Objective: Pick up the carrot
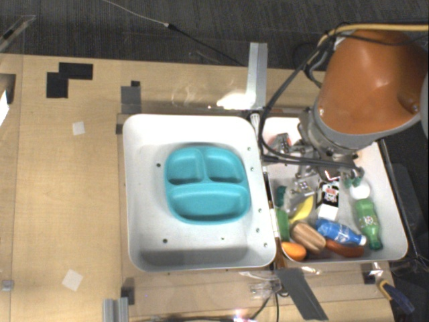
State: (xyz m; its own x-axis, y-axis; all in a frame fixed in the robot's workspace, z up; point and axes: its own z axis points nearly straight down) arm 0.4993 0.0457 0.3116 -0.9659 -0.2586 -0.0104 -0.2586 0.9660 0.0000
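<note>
Although hung low over the middle of the right bin (397,237), gives away nothing of its own state: gripper (310,182), a tangle of dark metal and cables; open or closed, cannot tell. Looms above it, covering the bin's back right corner: broad, glossy orange band (372,79).

Carrot (293,250): small, smooth, rounded orange lump, tucked into the front left corner of the right bin, close against the left wall. Apart from the gripper, nearer the front edge.

Crowding it on the right, touching or nearly so: tan, oval bread roll (309,235). Behind that, toward the gripper: curved yellow banana (303,206). Along the left wall behind the carrot: slim green piece (281,217), kind unclear. Along the front edge: dark red sausage shape (346,250), with a shiny blue bottle (340,232) lying tilted just behind it. Near the right wall: green bottle (367,219) with white cap.

Left bin (144,247): matte white, rounded corners, holding a teal plastic tray (206,183) with three compartments at its centre.
</note>
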